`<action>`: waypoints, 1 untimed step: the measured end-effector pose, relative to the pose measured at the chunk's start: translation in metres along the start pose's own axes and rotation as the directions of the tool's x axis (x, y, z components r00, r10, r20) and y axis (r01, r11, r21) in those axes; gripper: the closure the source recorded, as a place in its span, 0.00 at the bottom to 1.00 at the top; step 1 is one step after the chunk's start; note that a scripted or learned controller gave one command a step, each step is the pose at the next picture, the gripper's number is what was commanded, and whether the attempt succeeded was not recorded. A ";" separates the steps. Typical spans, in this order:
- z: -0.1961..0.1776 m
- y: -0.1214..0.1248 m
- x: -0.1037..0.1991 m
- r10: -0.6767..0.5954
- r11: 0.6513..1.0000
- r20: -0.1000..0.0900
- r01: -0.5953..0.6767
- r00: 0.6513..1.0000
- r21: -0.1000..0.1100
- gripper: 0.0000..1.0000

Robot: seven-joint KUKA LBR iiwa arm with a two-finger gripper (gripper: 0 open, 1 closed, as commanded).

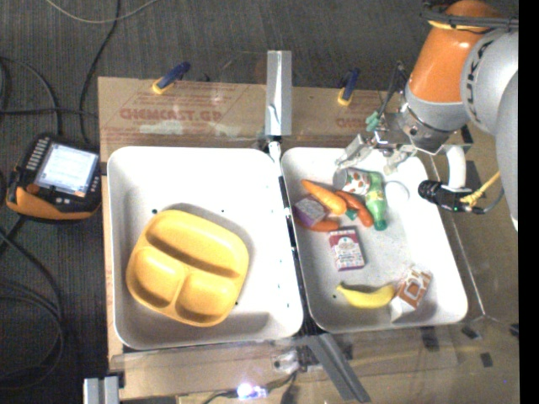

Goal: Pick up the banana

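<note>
At the far left, off the bench, a teach pendant [57, 178] lies on the dark floor with its screen lit. The left bin [118, 251] holds a yellow divided tray [189, 265], resting flat toward its near half. Across the divider, the right bin [450, 259] carries the clutter: a purple item [309, 212] touching a carrot [326, 197], a small red-and-white box [346, 249] just below them, and a green bottle [376, 204] leaning beside the carrot. The banana [365, 295] lies on its side near the bin's front edge, its right end just beside a small orange-and-white carton [413, 289]. The gripper [370, 154] hangs over the bin's far edge, above the carrot and bottle and well apart from the banana; whether its fingers are spread or closed cannot be told here, and nothing is seen between them. The step looks like the approach, with no grasp begun. The next move would call for travelling toward the front of the bin, descending over the banana's middle and closing across its narrow width, clear of the carton.
</note>
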State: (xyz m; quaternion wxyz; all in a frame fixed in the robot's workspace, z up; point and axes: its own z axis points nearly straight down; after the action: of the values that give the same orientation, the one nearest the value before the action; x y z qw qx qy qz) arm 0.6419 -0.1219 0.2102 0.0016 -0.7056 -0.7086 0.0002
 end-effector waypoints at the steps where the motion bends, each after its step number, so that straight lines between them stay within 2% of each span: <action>1: -0.039 -0.015 0.045 0.237 0.972 0.001 -0.237 0.972 0.000 0.00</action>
State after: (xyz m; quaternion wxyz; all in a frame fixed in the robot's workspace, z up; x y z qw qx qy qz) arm 0.6263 -0.0769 0.2498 0.0010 -0.7851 -0.6194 0.0008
